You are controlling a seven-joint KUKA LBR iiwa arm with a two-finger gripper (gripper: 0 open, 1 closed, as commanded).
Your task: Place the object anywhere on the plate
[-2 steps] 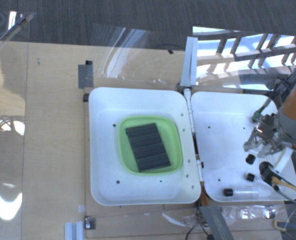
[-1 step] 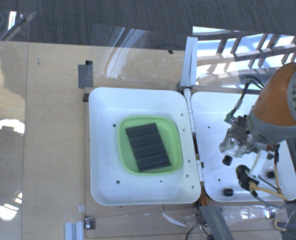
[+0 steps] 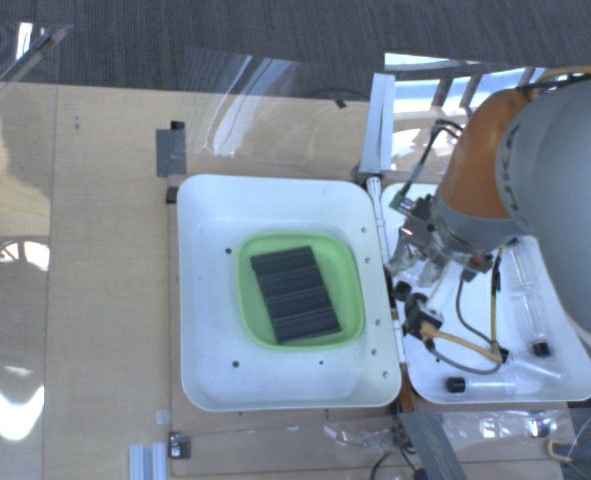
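One wide bench (image 3: 85, 298), wood-coloured and smooth, bare down the left of the frame. One big grey arm (image 3: 565, 188) with an orange band, round and shiny, at the right of the frame, over much of the right bin.

Two white bins, shallow, with round corners, side by side and close together: left bin (image 3: 205, 368) in the middle of the frame, right bin (image 3: 565, 378) at the lower right.

One green plate (image 3: 347, 268), square with soft corners, in the middle of the left bin, with bare white floor all round it. One dark grey block (image 3: 295, 293), flat, with ridges across it, lying on the plate a bit tilted, with green showing on every side.

One gripper (image 3: 412, 278) over the edge where the two bins meet, to the right of the plate and apart from the block. Open or closed: cannot tell.

Two small black bits, one (image 3: 456, 384) near the lower edge of the right bin, the other (image 3: 541, 348) further right.
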